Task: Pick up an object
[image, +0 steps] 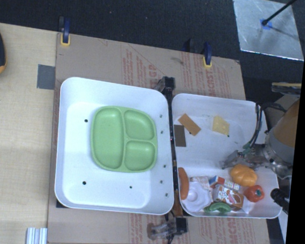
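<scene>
Orange fruit-shaped toy (243,175) sits in the right bin (208,105), near the front-right corner, w/ a red tomato-like piece (255,194) just beside it and a snack packet (226,195) touching in front. Nothing lifted yet, by the look of it. The gripper (239,156) is down just behind the orange toy, at the bin's right side; can't tell its state, too dark and blurred. Left bin (72,137) has the green divided plate (124,139). Grasp and lift both still to do, I'd say.
</scene>
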Controlling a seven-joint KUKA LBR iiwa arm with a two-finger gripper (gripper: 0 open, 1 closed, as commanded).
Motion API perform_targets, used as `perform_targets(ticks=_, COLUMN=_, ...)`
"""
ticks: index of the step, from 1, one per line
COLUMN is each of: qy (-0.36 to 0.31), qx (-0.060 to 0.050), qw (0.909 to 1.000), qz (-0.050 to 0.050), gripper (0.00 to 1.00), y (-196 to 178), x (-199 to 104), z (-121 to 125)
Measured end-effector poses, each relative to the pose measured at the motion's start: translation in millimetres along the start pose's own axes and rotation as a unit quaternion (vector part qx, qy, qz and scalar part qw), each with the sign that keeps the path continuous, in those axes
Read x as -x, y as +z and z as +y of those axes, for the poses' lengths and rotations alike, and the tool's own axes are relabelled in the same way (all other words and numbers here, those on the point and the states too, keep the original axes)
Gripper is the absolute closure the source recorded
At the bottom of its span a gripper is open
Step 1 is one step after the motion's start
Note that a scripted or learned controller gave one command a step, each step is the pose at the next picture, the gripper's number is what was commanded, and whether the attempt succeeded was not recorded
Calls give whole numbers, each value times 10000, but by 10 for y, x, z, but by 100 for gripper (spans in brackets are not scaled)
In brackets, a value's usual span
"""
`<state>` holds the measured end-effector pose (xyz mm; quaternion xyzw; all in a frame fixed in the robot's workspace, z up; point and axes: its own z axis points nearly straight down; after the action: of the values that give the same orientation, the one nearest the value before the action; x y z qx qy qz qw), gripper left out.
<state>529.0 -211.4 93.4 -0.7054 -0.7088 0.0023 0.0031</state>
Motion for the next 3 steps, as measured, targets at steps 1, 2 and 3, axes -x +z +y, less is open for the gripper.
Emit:
perform_targets(ticks=1, qy=17, qx=73, qw=10000, qz=-5, gripper=0, y=8, x=-498, z=-515)
perform_targets(ticks=2, qy=-20, qx=32, qw=10000, qz=-6, gripper=0, y=20, x=-769, z=-252)
perform_targets(ticks=3, qy=-29, qx=44, qw=10000, qz=-3, gripper=0, y=12, x=-1106, z=250)
